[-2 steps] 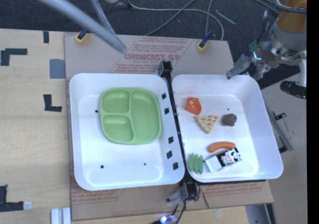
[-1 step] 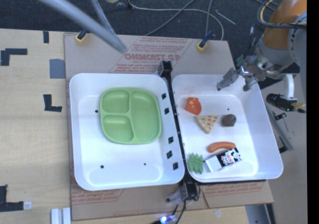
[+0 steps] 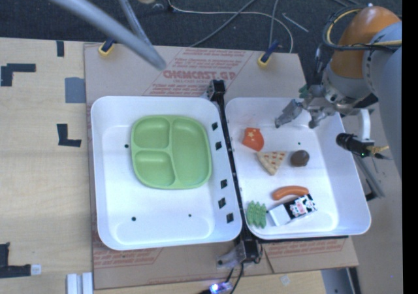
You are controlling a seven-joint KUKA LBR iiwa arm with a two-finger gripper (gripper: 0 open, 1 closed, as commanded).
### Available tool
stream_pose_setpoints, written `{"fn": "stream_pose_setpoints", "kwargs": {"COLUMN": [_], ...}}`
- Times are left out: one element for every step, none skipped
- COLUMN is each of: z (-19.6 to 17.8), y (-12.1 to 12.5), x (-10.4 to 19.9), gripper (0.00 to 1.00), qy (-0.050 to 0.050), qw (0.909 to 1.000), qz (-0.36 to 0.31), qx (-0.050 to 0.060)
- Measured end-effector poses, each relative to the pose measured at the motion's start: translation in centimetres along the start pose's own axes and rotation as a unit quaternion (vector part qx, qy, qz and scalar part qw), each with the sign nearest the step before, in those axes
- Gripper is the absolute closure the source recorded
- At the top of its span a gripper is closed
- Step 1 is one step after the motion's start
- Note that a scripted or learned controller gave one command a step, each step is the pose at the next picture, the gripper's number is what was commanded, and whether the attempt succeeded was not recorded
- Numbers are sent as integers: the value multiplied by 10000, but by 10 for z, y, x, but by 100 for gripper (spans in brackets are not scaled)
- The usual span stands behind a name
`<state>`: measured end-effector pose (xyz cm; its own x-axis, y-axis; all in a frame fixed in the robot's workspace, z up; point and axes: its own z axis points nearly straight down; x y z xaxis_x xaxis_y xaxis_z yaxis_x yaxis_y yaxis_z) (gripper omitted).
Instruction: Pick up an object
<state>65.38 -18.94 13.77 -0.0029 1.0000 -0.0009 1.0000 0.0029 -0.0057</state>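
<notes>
Left of centre, a green divided plate (image 3: 172, 152) lies in the left bin (image 3: 108, 155). In the right bin (image 3: 346, 188), a red piece (image 3: 253, 138), pizza wedge (image 3: 272, 161), brown ball (image 3: 300, 158) and sausage (image 3: 290, 192) look light, rigid (probably slick plastic); pinch the wedge across its straight sides. At upper right, the gripper (image 3: 304, 116) hangs spread, empty.

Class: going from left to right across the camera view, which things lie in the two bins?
Green plate → red piece → pizza slice → brown ball.
</notes>
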Motion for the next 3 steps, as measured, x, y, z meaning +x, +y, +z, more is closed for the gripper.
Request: {"fn": "stream_pose_setpoints", "kwargs": {"z": [53,39,-5], "y": [0,1,2], "x": [1,1,-3], "gripper": [0,100,100], "qy": [-9,-13,1], "qw": [10000,10000,10000], "qz": [1,-7,8], "qx": [-17,-35,-45]}}
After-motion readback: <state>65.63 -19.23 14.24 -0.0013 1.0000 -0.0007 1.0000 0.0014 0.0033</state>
